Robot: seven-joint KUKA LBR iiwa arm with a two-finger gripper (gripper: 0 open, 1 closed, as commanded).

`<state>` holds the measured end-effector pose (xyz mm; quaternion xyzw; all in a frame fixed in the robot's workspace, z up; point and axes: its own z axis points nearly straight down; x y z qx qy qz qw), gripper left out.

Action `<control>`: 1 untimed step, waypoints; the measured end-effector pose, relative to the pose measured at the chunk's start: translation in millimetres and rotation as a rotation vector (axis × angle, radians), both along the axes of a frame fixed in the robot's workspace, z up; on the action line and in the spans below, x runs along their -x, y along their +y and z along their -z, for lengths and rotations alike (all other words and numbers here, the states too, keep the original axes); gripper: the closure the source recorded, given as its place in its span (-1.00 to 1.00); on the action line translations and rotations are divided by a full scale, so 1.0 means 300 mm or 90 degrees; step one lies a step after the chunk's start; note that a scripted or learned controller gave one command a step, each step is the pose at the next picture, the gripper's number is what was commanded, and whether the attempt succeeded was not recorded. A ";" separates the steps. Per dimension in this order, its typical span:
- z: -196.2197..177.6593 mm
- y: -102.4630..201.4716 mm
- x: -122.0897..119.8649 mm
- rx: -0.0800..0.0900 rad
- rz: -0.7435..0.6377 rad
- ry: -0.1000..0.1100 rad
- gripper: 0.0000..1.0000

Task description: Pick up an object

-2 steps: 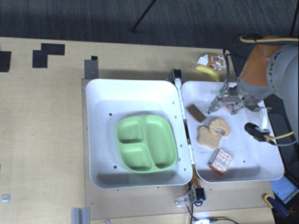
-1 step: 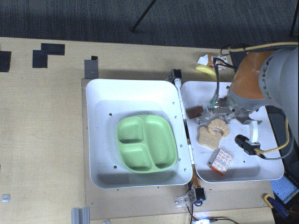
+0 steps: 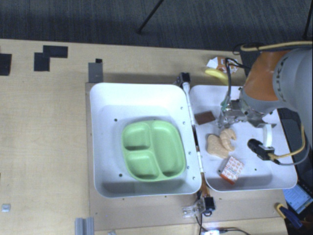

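Two bins sat side by side: the left bin point(image 3: 105, 131) held a green divided tray point(image 3: 152, 149), the right bin point(image 3: 281, 177) a brown block point(image 3: 204, 116), a croissant-like pastry point(image 3: 221, 143) and a small packet point(image 3: 231, 169). Nothing looked lifted yet; the gripper point(image 3: 229, 120) hung just above the pastry, and I couldn't tell how it was set. Room was open rightward, tight by the shared rim.

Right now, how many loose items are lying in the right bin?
3: a brown block near the left wall, a tan pastry mid-bin under the gripper, and a red-and-white packet toward the front. The arm may hide more.
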<state>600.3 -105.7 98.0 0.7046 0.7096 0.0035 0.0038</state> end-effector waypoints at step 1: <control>0.004 -0.309 -0.019 0.001 0.003 0.005 1.00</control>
